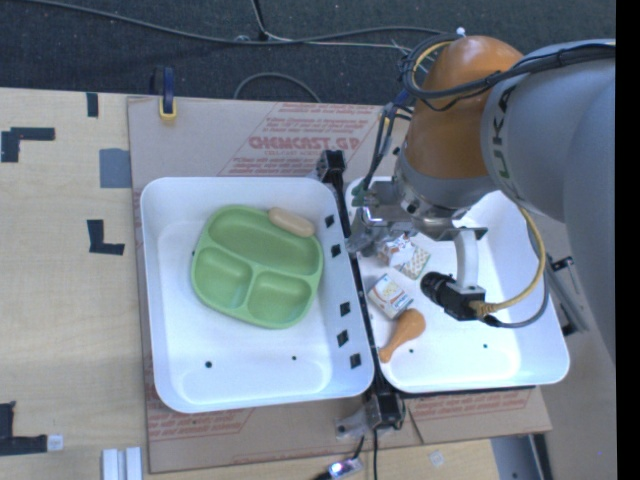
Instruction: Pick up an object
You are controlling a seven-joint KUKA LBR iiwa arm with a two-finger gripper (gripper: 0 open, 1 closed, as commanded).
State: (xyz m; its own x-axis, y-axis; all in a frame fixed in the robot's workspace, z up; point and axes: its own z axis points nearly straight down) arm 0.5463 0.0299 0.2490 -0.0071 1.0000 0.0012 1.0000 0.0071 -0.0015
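Nearest the camera, clips and a cable end (365,423) sit at the front edge where the two bins meet, partly cut off by the bottom of the view. In the right bin (500,363), a tan drumstick-shaped toy (403,333) lies at the front left, close to the dividing wall. Just behind it lies a small printed carton (389,294), and behind that a second small box (409,259) with a red and white pattern; the print on both is too small to read. A black cylinder with a yellow cable (455,298) hangs off the arm beside the cartons.

In the left bin (175,298), a green divided plate (258,265) lies flat, with a tan bread-roll-shaped toy (291,222) resting on its far right rim.

The gripper (368,230) sits low at the right bin's far left corner, against the divider and near the patterned box. The jaws are buried under the wrist and its orange band (455,108), so how far apart they stand, or whether they have anything, cannot be made out. The arm covers the far right of that bin. The bench (60,298) carries black tape marks.
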